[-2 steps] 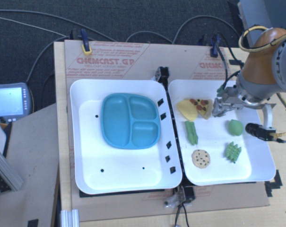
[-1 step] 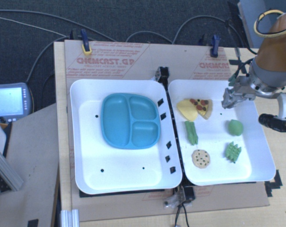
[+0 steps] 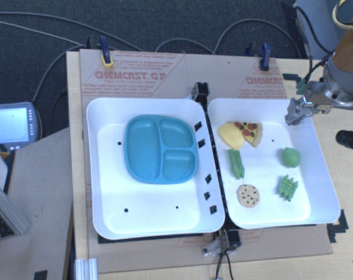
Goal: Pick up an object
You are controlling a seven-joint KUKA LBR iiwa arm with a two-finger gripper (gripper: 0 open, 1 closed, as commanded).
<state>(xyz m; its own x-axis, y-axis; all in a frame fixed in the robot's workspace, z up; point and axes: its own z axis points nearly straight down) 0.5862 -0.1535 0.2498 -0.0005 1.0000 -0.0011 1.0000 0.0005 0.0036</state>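
Camera view | claw point(image 3: 295, 113) above right bin point(image 3: 316, 156) rim (upper edge)

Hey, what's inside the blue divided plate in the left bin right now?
Nothing that the view shows: all three compartments of the blue plate look bare. The plate hides the floor of the left bin beneath it, so what lies there cannot be seen.

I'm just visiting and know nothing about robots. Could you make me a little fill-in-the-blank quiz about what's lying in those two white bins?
1. The blue divided tray lies in the ____ bin.
2. The pizza slice touches a ____ object.
3. The cookie lies in the bin on the ____.
4. The tool hovers over the right bin's far ____ corner.

Missing words: left; yellow; right; right
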